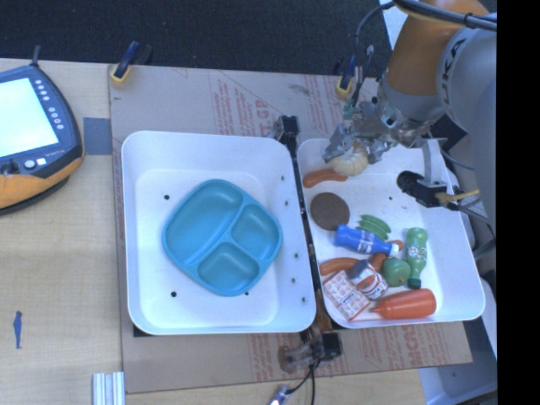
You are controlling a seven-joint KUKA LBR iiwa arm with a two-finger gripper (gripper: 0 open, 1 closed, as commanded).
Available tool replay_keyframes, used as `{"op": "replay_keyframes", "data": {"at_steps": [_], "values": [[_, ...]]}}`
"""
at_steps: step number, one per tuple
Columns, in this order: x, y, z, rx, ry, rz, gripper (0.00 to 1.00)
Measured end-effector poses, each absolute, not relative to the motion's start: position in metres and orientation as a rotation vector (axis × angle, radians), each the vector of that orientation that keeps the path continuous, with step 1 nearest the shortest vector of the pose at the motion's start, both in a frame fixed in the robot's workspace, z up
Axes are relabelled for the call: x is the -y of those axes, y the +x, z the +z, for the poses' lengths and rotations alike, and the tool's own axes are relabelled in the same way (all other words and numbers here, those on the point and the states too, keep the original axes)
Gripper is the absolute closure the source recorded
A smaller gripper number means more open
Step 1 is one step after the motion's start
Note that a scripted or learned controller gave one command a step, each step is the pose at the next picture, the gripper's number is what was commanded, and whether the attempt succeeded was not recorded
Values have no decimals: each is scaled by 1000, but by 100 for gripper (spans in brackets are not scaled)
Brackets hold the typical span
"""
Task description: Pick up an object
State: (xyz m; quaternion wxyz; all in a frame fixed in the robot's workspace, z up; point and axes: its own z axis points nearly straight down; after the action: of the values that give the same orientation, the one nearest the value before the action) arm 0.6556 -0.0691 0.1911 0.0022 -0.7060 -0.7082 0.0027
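Seemingly mid-grasp, the gripper (353, 152) pinches a pale bun-like object (353, 162) at the right bin's (469, 260) far-left corner; lifting straight up comes next.

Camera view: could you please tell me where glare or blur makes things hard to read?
Camera view: the white bins are bright and nearly washed out; the handheld screen glares to blank white; the gripper is soft and blurred over a pale object, so its fingers cannot be read; the blue plate stays sharp.

bins (135, 226): 2 | blue divided plate (222, 236): 1 | clamps (125, 62): 2 | teach pendant (29, 133): 1 | brown disc (329, 210): 1 | blue tube (364, 241): 1
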Motion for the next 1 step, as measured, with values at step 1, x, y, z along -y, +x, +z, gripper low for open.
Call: {"op": "replay_keyframes", "data": {"at_steps": [1], "values": [[22,650,191,2224,-2211,9,100]]}}
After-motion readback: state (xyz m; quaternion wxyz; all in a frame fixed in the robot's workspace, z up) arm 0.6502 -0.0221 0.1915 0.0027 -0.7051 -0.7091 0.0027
